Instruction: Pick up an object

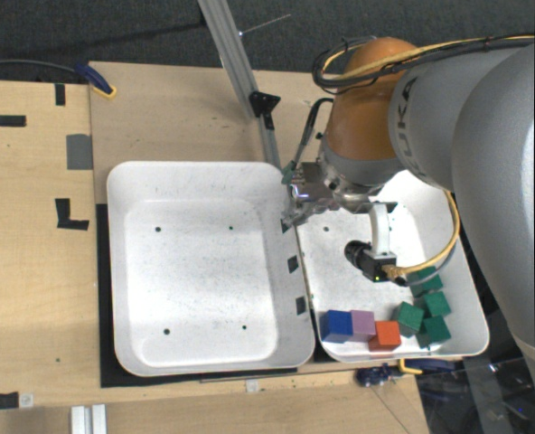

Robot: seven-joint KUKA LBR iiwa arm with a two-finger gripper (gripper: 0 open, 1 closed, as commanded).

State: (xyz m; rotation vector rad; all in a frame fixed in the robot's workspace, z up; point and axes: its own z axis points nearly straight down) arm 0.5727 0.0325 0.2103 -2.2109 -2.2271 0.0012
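Blue block (337, 324) lies well apart from the end effector (293, 211), whose grip I cannot tell.

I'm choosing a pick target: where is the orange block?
The orange block lies in the right bin, near its front rim, between the purple block and green blocks.

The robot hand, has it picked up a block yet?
Nothing done yet: the blue block, purple block, orange block and green blocks lie in the right bin. The hand hangs near the bins' shared edge, away from them. Reaching and grabbing are left.
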